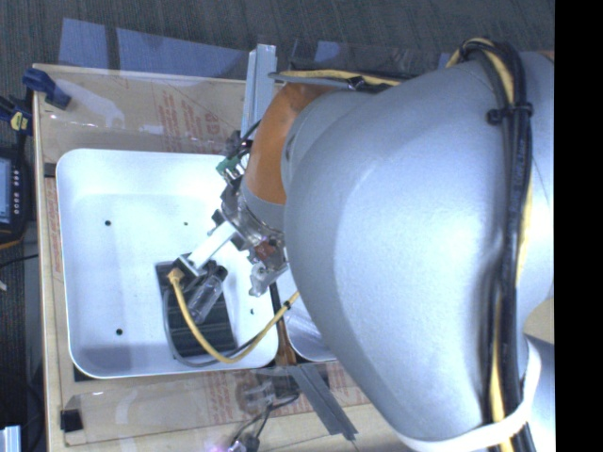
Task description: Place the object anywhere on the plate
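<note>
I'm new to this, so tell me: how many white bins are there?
2. The left bin lies in plain view; the right bin sits beside it, mostly hidden under the grey arm.

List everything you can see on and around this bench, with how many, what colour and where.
left bin: one, white, on the bench's left half
right bin: one, white, a corner beside the left bin, under the arm
dots: three, dark, on the left bin's floor
bench: one, pale tan, under both bins
tape patches: a few, blue, along the bench's far edge
clip: one, blue, far left corner
device: one, black, at the left edge
floor: dark grey, beyond the bench
arm: one, grey with an orange band, reaching in from the right
</note>
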`<state>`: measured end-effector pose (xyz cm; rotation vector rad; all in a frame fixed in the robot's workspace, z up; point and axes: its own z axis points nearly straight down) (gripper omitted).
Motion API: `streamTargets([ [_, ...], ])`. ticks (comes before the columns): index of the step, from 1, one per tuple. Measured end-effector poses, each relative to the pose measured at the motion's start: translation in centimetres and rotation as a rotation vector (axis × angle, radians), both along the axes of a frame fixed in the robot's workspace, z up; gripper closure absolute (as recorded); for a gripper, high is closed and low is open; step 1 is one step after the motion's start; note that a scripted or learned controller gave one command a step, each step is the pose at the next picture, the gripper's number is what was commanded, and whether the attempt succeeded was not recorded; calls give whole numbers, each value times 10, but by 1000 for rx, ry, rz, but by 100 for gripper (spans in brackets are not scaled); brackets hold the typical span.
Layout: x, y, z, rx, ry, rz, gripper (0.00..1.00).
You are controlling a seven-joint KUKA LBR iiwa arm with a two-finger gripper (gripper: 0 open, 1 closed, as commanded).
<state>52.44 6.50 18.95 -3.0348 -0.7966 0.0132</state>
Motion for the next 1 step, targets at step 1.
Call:
streamTargets([
  [1, 0, 2, 9, 2, 5, 9, 100],
])
